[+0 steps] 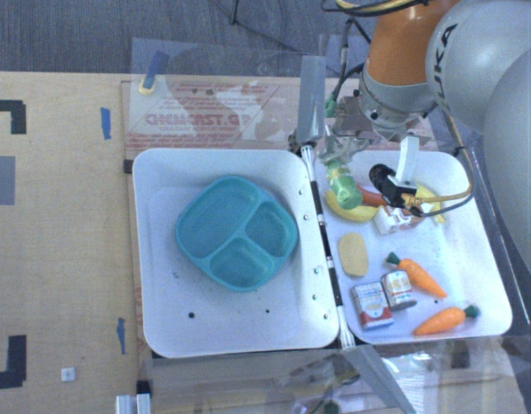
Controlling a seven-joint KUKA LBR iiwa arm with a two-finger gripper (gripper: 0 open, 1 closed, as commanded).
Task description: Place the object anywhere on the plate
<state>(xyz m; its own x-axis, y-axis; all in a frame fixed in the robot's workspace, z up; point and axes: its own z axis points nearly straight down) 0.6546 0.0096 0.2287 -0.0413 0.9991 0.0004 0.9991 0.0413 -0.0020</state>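
Gripper (339, 164) is low in the right bin (459, 244), up at its 11 o'clock corner, right over a small green piece (341, 185). Wide or closed? Can't tell from this angle. Nothing is visibly held.

That green piece looks like the target, and it's in a tight spot: it lies against the banana (353, 210), with the wall between the bins just at its 9 o'clock. A grab here could catch the banana too, or nudge the green piece away and come up empty. The wall could also block a clean descent.

The plate (237, 231) sits mid left bin (153, 266), off at the gripper's 8 o'clock. The carry has to cross that wall, so a weak grip could drop the piece short.

Carrots (419, 276) and cans (371, 305) down at 6 o'clock are well clear.
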